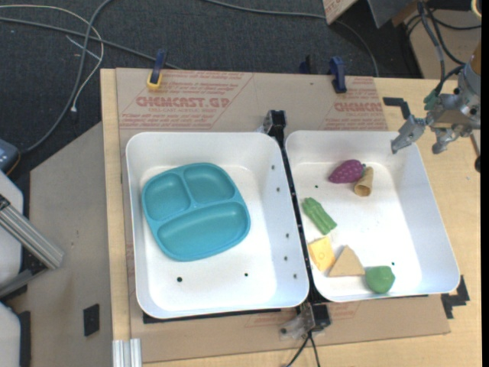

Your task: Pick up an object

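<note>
The right bin (416,205) holds several toy foods: a purple grape bunch (346,171) beside a tan cone (363,182), a green pickle (318,215), a yellow cheese piece (320,251), a tan wedge (348,264) and a green round piece (380,279). My gripper (425,138) hovers above the bin's far right corner, fingers spread open with nothing between them. It is well apart from all the foods.
The left bin (153,281) bears a teal divided plate (197,210). Two blue clamps (158,68) (337,73) hold the cardboard base at the back. Cables lie on the dark floor behind, and boxes stand at the far right.
</note>
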{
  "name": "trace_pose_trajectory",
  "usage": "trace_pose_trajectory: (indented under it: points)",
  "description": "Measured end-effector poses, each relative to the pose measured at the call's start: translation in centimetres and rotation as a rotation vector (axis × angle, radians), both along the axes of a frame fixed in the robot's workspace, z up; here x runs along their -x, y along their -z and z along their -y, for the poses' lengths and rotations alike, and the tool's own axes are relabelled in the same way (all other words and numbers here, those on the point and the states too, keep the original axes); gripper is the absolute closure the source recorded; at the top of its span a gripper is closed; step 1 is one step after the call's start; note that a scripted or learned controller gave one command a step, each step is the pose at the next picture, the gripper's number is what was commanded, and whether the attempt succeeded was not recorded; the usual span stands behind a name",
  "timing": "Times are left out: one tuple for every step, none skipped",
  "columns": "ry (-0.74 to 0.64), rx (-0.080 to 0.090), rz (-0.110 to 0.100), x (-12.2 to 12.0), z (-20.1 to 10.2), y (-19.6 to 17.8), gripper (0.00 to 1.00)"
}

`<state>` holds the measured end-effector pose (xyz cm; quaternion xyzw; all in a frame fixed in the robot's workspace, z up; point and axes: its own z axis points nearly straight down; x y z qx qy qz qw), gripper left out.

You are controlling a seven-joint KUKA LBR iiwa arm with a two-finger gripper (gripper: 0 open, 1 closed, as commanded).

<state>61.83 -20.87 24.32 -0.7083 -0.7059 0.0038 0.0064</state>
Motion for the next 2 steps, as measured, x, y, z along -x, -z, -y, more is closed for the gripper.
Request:
trace_pose_trajectory:
  points:
    - [-0.004, 0.003, 0.014, -0.3, -0.1, -0.9, 0.0]
    - [-0.003, 0.003, 0.012, -0.5, 0.4, 3.3, 0.0]
